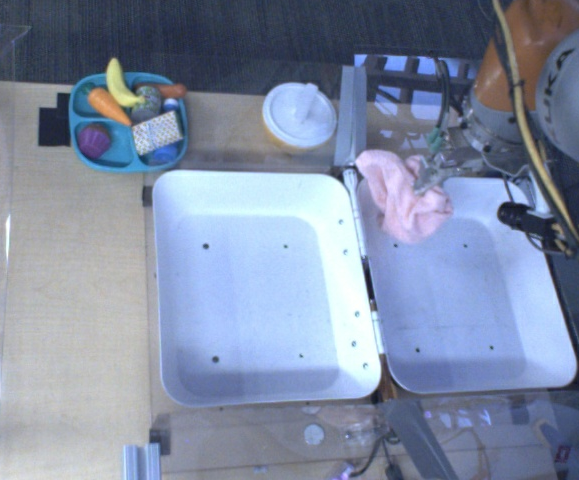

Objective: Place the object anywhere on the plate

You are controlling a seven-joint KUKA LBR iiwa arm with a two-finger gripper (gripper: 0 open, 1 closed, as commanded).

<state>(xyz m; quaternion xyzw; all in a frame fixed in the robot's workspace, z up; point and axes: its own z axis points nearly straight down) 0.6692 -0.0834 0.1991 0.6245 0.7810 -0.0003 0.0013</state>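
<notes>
- the gripper point(431, 171) was positioned over the far left corner of the right bin point(489, 318), at the edge of the pink cloth point(401, 198).
- finger state could not be determined: the cloth and wrist cabling obscured the tips.
- the pink cloth lay bunched against the bin's far left wall.
- the blue plate point(87, 160) sat on the bench, well apart, beyond the left bin point(259, 288).

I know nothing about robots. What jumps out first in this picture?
Probably the crumpled pink cloth, draped at the far left corner of the right bin, with the gripper at its upper right edge. Next, the blue divided tray of colourful toy food on the bench beyond the left bin, including a banana and a carrot.
</notes>
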